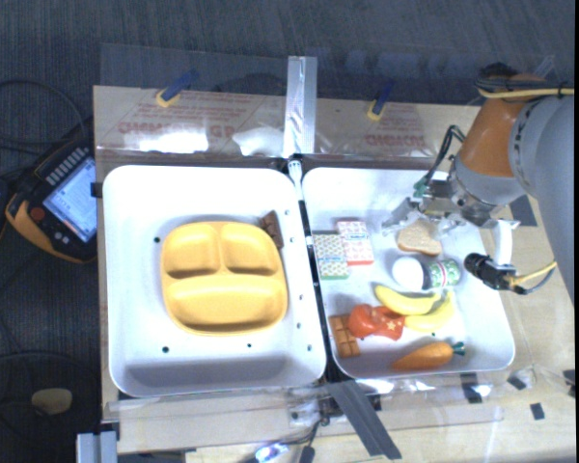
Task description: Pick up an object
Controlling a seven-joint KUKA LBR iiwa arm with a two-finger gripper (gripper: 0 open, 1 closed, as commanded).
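- We see the gripper (420, 204) low over the right bin (381, 186), far side, just above the bread slice (419, 240).
- Open or closed: we cannot tell.
- Step looks like the approach; next we'd need a straight descent onto the bread, clear of the egg (408, 272).

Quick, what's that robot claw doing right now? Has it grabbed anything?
Gripper: low over the right bin, just above the bread slice. Whether it is open, closed or holding anything cannot be told from this view.
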